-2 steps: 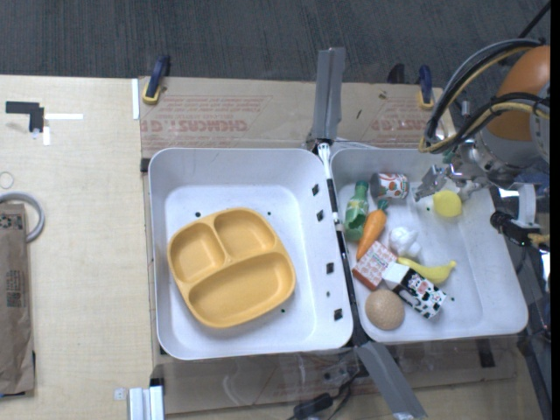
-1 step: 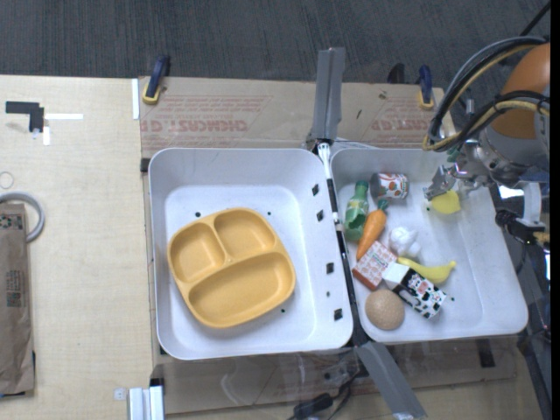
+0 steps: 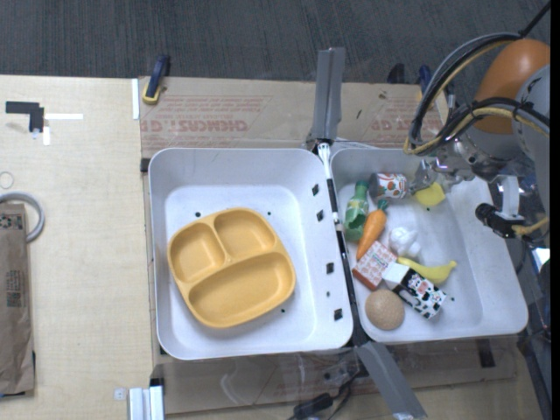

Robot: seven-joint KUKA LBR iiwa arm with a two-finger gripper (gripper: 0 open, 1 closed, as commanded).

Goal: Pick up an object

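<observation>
Yellow showed at the gripper (image 3: pixel 428 188) over the right bin (image 3: pixel 490 318) (a small yellow piece (image 3: pixel 430 196) apparently pinched between its fingers), so the pick looked underway, lift remaining.

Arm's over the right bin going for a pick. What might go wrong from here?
1. The toys are packed tight: carrot, green bottle and red box touch, so a grab may catch two or slip.
2. The yellow piece by the gripper sits near the bin wall, which may block the descent.
</observation>
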